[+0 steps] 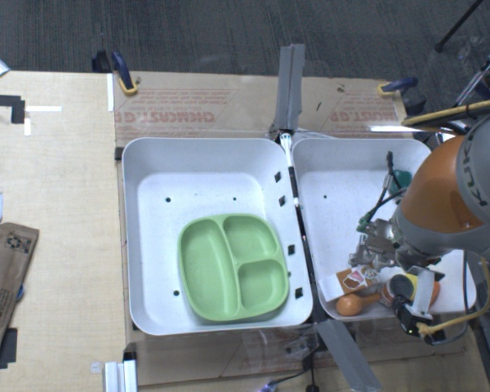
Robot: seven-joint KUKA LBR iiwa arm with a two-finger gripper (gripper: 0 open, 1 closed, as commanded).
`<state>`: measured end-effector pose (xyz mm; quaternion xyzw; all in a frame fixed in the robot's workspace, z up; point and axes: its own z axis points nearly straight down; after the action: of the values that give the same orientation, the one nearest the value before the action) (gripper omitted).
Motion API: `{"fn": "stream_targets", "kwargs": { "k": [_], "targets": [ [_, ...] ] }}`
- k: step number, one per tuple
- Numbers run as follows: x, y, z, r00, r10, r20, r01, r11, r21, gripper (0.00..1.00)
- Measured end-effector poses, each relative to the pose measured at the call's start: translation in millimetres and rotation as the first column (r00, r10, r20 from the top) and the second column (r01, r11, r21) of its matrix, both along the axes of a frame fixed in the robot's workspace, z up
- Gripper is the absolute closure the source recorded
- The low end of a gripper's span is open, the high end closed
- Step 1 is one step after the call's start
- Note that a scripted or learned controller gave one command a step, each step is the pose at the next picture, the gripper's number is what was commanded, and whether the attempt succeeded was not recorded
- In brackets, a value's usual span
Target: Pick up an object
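My gripper [369,250] is low in the right bin [335,178], near its front. It hangs just above a small orange-and-white packet [354,280]. An orange egg-shaped thing [349,305] lies by the bin's front wall, just in front of the packet. Another orange thing [429,289] lies partly hidden under the wrist on the right. A green thing [402,176] peeks out behind the arm near the bin's far right. The arm's orange band [441,190] covers much of the bin's right side.
The left bin [147,219] holds a light green divided plate [233,265] toward its front. A grey divider post [291,88] stands behind the wall between the bins. Clamps and cardboard line the back edge of the bench.
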<state>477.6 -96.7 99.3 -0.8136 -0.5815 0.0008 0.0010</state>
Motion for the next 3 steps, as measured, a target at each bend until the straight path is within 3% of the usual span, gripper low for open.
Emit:
{"fn": "stream_targets", "kwargs": {
  "k": [1,2,3],
  "targets": [
    [67.3,48.4,91.2,0.997,0.077,-0.001,-0.077,0.997,-0.002,1.0],
    [67.3,48.3,91.2,0.997,0.077,-0.001,-0.077,0.997,-0.002,0.0],
    [33.6,6.7,9.9,0.98,0.198,0.008,-0.198,0.98,-0.003,0.0]
  ]
}}
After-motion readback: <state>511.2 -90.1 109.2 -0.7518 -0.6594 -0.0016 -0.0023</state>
